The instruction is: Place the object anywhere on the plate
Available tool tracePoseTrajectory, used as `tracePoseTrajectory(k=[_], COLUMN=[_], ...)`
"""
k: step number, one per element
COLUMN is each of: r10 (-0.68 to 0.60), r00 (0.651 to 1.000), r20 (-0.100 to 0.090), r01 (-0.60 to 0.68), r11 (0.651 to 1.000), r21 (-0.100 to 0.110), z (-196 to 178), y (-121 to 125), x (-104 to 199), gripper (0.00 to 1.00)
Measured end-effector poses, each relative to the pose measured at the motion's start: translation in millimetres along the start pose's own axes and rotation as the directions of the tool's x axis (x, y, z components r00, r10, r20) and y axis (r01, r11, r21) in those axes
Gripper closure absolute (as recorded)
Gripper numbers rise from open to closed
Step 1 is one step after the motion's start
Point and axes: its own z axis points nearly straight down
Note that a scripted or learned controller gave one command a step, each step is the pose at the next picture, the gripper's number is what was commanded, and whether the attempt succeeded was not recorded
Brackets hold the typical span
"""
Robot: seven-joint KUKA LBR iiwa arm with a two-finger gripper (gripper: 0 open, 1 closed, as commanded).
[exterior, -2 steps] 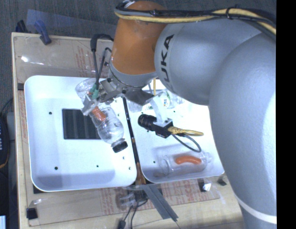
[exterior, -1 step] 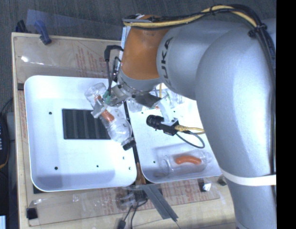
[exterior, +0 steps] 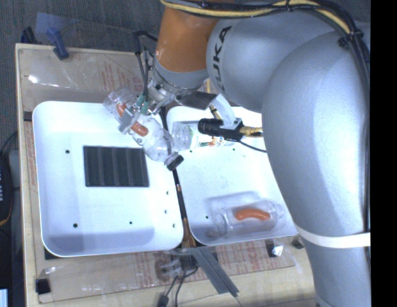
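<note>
Object point(exterior: 251, 214), orange, lies on clear plate point(exterior: 219, 204) in right bin point(exterior: 205, 190), near its front edge, well apart from gripper point(exterior: 142, 125) above the bins' divide; finger state cannot be told.

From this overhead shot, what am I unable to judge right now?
- Gripper: translucent and blurred against the white bins, so its grip state is unreadable.
- Right bin: its right side is covered by the arm.
- Orange object: lies inside a clear container; glare blurs its shape.
- Dark panel in left bin: its nature is unclear.
</note>
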Motion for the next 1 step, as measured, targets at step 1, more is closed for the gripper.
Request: tracePoseTrajectory(k=[1], r10=[0.293], r00=[0.956], r20=[-0.002], r01=[-0.293], r11=[0.956], r21=[0.005], z=[-24.1], y=[-29.3], x=[12.0], gripper=[1.00])
